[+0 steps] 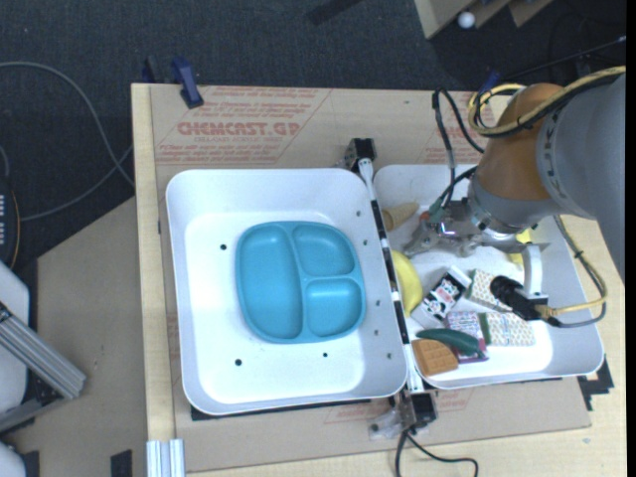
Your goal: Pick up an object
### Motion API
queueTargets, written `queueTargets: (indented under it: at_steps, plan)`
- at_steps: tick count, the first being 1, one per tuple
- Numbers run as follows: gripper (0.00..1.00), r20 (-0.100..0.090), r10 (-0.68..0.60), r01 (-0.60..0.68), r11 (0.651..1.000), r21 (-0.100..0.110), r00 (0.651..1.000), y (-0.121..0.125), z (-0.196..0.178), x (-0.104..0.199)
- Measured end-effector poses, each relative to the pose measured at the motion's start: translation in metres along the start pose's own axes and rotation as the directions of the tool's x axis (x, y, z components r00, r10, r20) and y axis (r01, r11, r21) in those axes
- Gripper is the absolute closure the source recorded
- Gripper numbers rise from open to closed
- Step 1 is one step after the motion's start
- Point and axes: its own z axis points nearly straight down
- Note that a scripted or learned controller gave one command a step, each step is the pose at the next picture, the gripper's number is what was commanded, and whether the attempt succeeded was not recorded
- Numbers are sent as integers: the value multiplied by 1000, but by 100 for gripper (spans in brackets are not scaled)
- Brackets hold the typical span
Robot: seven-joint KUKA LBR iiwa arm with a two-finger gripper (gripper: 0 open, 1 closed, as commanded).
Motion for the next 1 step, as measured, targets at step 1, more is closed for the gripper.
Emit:
queueTargets:
  at_steps: [1]
  plan:
    - [0, -1, 0, 0, 1000, 2, 1000, -83, 0, -33]
